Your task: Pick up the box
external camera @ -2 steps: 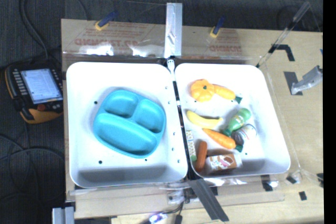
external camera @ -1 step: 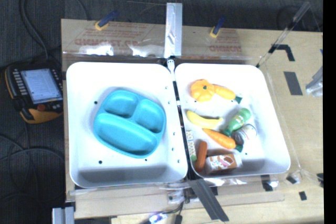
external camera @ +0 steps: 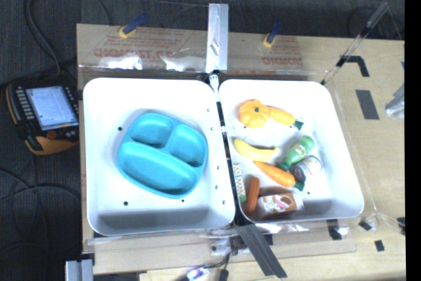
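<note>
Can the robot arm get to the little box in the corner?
Probably yes: the box lies uncovered on top, but the bin wall and a carrot crowd it, so a grab looks tight.

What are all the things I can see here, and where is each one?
Bins: 2, white, side by side on the bench.
Divided plate: 1, blue, in the left bin.
Squash: 1, orange and yellow, far part of the right bin.
Banana: 1, yellow, middle of the right bin.
Bottle: 1, green, right of the banana.
Carrot: 1, orange, below the banana.
Can: 1, silver, right of the carrot.
Box: 1, brown and white, near edge of the right bin.
Sausage-shaped toy: 1, reddish brown, left of the box.
Handheld control pad: 1, black and orange, on the floor left of the bench.
Clips: 2, blue and yellow, far edge of the bench.
</note>
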Tool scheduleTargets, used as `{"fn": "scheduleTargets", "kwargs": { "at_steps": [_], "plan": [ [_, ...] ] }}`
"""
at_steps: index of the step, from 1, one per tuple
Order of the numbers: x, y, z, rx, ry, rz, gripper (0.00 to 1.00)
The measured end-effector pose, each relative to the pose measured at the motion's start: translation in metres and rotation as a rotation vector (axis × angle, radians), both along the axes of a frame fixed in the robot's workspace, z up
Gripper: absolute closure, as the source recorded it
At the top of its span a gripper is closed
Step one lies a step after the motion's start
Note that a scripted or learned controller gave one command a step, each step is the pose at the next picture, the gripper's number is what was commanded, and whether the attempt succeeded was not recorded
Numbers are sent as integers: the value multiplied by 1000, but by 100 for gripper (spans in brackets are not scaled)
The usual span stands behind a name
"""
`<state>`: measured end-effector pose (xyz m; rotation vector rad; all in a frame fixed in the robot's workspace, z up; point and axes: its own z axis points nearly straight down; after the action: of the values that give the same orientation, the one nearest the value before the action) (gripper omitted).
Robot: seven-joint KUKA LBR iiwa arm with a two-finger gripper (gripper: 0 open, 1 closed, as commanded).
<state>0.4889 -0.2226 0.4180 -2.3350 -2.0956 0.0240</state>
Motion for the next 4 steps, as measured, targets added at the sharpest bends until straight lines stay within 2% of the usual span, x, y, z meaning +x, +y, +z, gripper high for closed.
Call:
{"fn": "scheduleTargets", "kwargs": {
  "at_steps": [4],
  "plan": [
    [8, -1, 29, -6, 19, 4, 100]
  ]
}}
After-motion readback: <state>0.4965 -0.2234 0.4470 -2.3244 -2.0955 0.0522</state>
